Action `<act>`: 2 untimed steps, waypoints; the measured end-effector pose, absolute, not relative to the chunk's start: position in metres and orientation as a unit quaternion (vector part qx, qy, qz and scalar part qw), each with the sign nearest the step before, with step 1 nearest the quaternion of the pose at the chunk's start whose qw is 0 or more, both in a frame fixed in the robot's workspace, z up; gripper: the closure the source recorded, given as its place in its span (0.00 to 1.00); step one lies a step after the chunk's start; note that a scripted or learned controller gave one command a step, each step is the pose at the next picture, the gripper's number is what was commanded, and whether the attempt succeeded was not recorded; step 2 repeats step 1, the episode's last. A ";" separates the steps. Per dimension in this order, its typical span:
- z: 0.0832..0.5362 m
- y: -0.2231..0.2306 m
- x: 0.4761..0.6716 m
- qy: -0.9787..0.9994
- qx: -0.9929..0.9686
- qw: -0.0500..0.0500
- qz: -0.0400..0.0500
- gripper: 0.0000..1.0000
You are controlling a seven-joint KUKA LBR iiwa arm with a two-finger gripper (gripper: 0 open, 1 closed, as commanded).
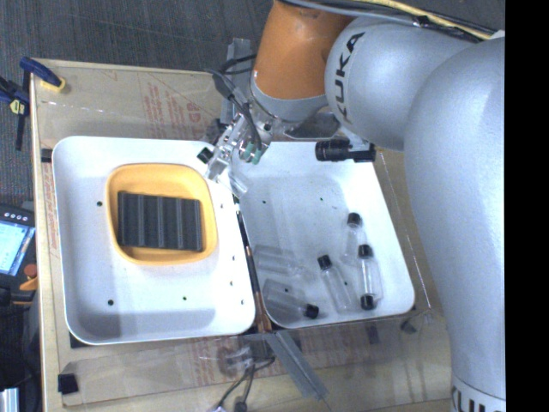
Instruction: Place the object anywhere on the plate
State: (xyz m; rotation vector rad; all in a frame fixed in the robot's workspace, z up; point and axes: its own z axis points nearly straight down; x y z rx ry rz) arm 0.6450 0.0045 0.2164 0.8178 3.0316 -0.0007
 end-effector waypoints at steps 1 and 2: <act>0.217 0.004 0.645 0.965 0.261 0.001 0.000 0.00; 0.217 0.004 0.645 0.965 0.261 0.001 0.000 0.00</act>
